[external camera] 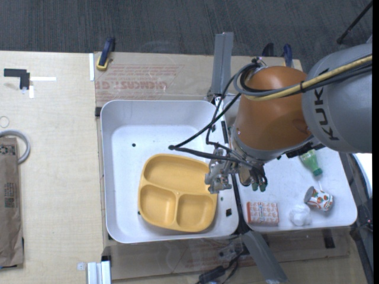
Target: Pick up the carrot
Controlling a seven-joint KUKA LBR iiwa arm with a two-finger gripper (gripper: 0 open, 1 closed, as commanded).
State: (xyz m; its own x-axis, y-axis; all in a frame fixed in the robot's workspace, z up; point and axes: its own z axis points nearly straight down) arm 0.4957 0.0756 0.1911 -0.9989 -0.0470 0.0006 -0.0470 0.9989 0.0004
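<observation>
arm: the grey KUKA arm (349,99) comes in from the right; its big orange band (272,108) hangs over the divide between the two bins
gripper: the gripper (222,179) sits low at the right edge of the left bin (112,158), just over the right rim of the yellow tray (177,197); honestly too cluttered with cables to read, so can't tell its state, and nothing I can see is held
carrot: can't spot one for sure; the three tray compartments look bare; my guess is it's hidden under the wrist, but that's a guess
right bin: the right bin (346,188) has a green bottle (311,161) near its middle, a red and white packet (262,213) at the front edge, a white lump (300,217) beside it, and an orange-patterned crumpled thing (320,199) toward the front right corner
how to do it well: I'd confirm where the carrot actually is first; line up across its narrow width; come straight down and stay clear of the tray rim and bin wall; close gently and lift slowly
</observation>
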